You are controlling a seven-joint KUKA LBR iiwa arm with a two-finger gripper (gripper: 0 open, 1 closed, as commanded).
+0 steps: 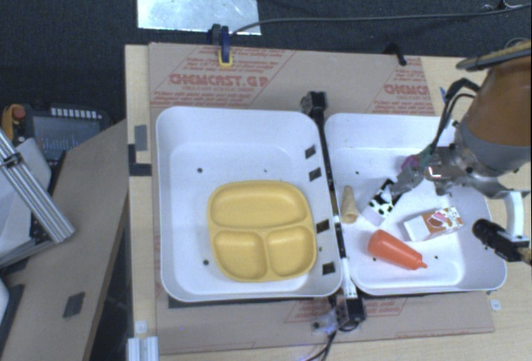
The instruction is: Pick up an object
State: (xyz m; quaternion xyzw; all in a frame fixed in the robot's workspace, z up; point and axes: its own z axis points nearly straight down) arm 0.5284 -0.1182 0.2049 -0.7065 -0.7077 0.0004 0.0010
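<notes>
My gripper (409,177) hangs low over the middle of the right bin (366,143), reaching in from the right. Just off its tip to the lower left lies a small black-and-white checkered object (382,201); whether they touch cannot be told. A tan cone (348,204) lies by the bin's left wall. An orange carrot-shaped toy (397,250) lies near the front of the bin. Beside the gripper's lower right rests a small white and orange carton (434,223).
The left bin (191,143) holds a yellow divided plate (262,229). A black divider (327,185) runs between the two bins. Both bins stand on a cardboard sheet (249,72) on the bench.
</notes>
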